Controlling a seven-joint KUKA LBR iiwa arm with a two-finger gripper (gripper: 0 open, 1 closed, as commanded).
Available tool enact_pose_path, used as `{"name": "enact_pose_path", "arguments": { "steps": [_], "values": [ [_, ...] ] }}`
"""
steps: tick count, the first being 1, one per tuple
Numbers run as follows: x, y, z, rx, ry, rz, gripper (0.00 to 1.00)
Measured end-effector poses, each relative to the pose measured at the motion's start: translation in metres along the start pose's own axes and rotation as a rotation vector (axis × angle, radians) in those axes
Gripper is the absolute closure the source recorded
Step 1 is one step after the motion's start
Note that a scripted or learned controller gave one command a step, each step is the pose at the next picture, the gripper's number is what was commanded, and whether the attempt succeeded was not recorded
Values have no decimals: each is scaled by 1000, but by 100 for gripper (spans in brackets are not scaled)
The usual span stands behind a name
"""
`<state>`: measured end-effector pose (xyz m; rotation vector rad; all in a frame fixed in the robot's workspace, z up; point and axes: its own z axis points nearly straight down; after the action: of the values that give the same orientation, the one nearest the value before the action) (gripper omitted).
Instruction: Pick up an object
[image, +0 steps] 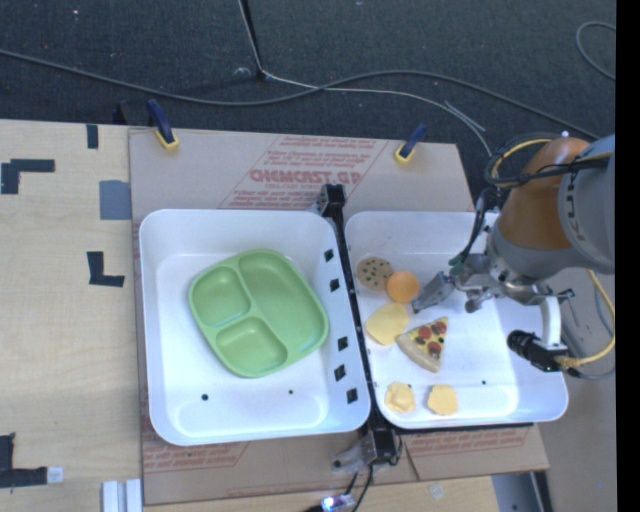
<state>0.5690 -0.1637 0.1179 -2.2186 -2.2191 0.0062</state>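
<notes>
The right bin (500, 350) holds several toy foods: a brown cookie (374, 270), an orange ball (402, 287), a pale yellow piece (386, 324), a pizza slice (425, 342), and two small yellow pieces (400, 397) (442, 400) near the front wall. My gripper (436, 293) hangs low over this bin, just right of the orange ball and above the pizza slice. Nothing shows between its fingers.
The left bin (170, 300) holds a green divided tray (258, 311). Black clips run along the divider (343, 300) between the bins. The arm's grey body and orange band (545, 215) cover the right bin's far right side. Cables lie behind the bench.
</notes>
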Motion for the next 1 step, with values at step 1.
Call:
{"name": "enact_pose_path", "arguments": {
  "steps": [1],
  "values": [
    [0, 0, 34, -5, -2, -1, 0]
  ]
}}
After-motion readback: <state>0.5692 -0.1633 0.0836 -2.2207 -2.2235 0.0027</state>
